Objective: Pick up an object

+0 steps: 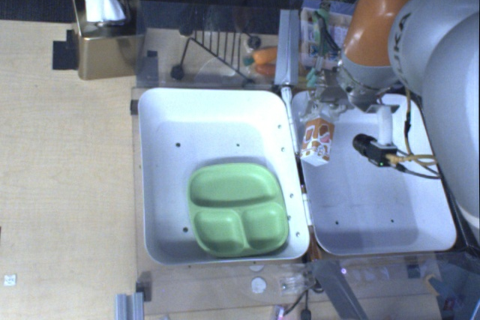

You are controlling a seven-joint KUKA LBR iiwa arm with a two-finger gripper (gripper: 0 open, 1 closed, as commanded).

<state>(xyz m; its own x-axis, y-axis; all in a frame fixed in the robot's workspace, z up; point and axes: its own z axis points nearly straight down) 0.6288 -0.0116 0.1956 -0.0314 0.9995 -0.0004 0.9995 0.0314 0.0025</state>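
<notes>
A small white and orange carton (317, 143) stands in the right bin (375, 213), close against its left wall near the back. My gripper (327, 107) hangs right over the carton's top end and meets it there. The wrist hides the contact. The grey arm with its orange band (382, 7) reaches in from the right and covers the bin's back right part. A green divided tray (238, 207) lies in the left bin (180, 124), toward its front right.
A black cable plug (373, 149) on the arm hangs just right of the carton. Behind the bins are a wire rack (217, 49), an orange object (264, 60) and a brown tissue box (103, 30). Bare wooden bench (60, 183) lies to the left.
</notes>
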